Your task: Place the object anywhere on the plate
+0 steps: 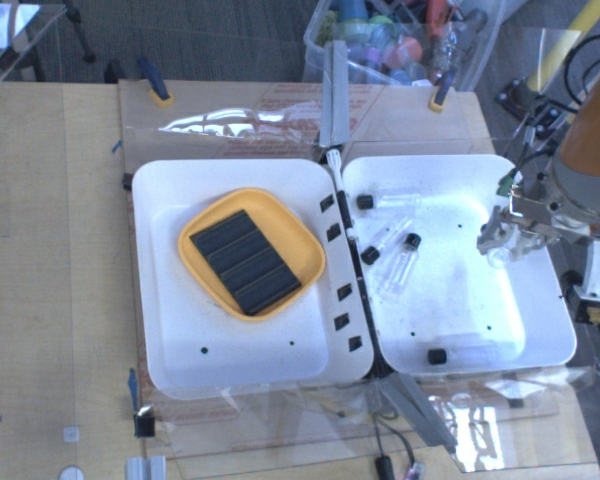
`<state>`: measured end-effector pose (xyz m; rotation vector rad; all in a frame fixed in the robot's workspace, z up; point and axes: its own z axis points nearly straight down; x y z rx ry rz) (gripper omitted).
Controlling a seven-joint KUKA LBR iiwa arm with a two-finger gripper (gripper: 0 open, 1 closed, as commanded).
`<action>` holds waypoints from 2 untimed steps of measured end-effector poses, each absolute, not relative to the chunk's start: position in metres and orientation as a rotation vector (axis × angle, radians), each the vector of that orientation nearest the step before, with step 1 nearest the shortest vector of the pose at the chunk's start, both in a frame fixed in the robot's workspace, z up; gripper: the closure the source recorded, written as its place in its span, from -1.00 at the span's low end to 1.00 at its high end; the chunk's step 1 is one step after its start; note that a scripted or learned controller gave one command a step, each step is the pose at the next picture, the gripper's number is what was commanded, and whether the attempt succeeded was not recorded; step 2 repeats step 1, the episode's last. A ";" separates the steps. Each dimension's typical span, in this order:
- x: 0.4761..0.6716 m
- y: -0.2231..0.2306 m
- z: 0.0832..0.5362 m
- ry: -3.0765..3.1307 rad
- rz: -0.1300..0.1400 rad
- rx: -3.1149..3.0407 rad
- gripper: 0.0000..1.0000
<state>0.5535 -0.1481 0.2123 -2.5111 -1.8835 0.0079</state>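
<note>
A yellow, rounded-square plate (pixel 199 236) lies in the left bin (pixel 160 298). On the plate rests a dark ribbed rectangular object (pixel 248 261), set diagonally and covering most of its middle. My gripper (pixel 498 240) hangs over the right side of the right bin (pixel 540 338), far from the plate, with the orange-banded arm behind it at the frame's right edge. Something pale and glassy shows at its tip, but I cannot make out what it is.
Several clear vials with black caps lie in the right bin: one near the top left (pixel 390 203), two crossed in the middle (pixel 398 264), and one by the front wall (pixel 465 351). A ridge with black clips (pixel 342 268) divides the bins. A clear tub of toys (pixel 410 18) stands behind.
</note>
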 end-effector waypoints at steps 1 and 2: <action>0.554 -0.148 0.213 -1.883 0.007 -2.511 -1.00; 0.554 -0.148 0.213 -1.883 0.007 -2.511 -1.00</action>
